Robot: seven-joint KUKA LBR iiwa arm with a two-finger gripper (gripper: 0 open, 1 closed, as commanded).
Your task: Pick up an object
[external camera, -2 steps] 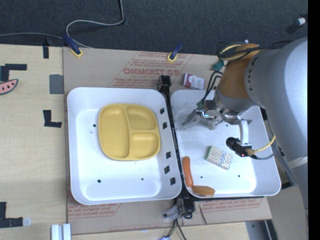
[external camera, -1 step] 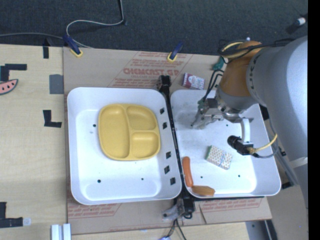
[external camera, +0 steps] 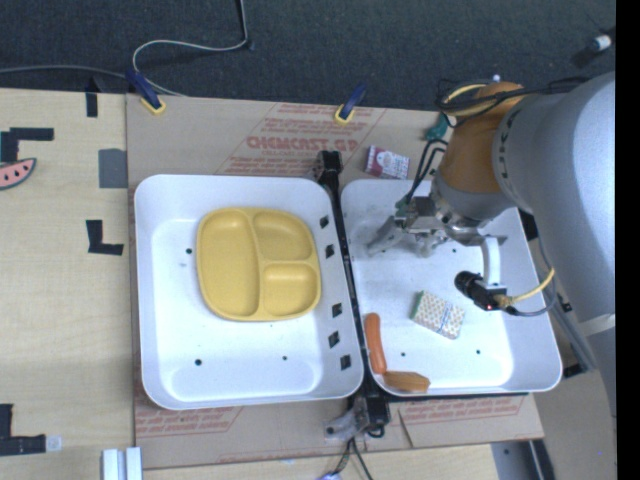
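Reaching stage: nothing lifted yet, gripper low over the right bin's far-left corner.

Left bin (external camera: 165,368) holds a yellow divided plate (external camera: 258,263); in the right bin (external camera: 530,363) lie an orange sausage (external camera: 374,341), a bun (external camera: 406,380) and a patterned packet (external camera: 439,314); the gripper (external camera: 385,236), fingers spread and bare, must shift nearer to one; the arm leans in from the right, wrist tilted.
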